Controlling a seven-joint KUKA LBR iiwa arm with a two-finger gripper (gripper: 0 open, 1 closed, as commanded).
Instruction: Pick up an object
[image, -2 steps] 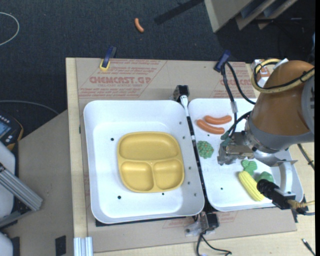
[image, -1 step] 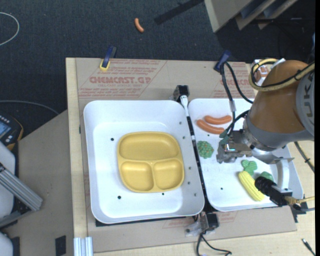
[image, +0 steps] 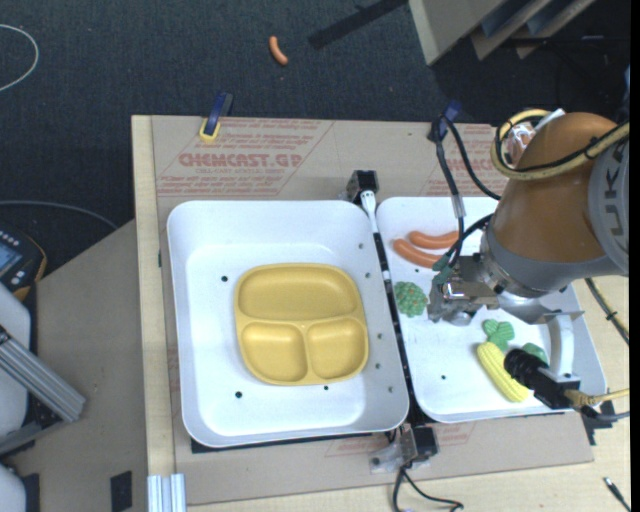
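Gripper (image: 452, 298): right bin (image: 440, 385), beside broccoli (image: 408, 296); I cannot tell its grip.
Corn (image: 499, 371): lower right.
Tray (image: 300, 323): left bin (image: 200, 300).

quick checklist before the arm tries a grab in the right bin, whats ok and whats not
1. Pincer is over the right bin: ok.
2. A target lies close: the green broccoli piece sits just beside the pincer, toward the bins' divider: ok.
3. Nothing already held: cannot tell, the arm hides the tips.
4. Other candidates lie inside the bin: orange hot dog at the far side, yellow corn at the near side: ok.
5. Corn free for a grasp: not ok, a black part of the arm overlaps it.
6. Yellow divided tray in the left bin lies apart from the arm: ok.
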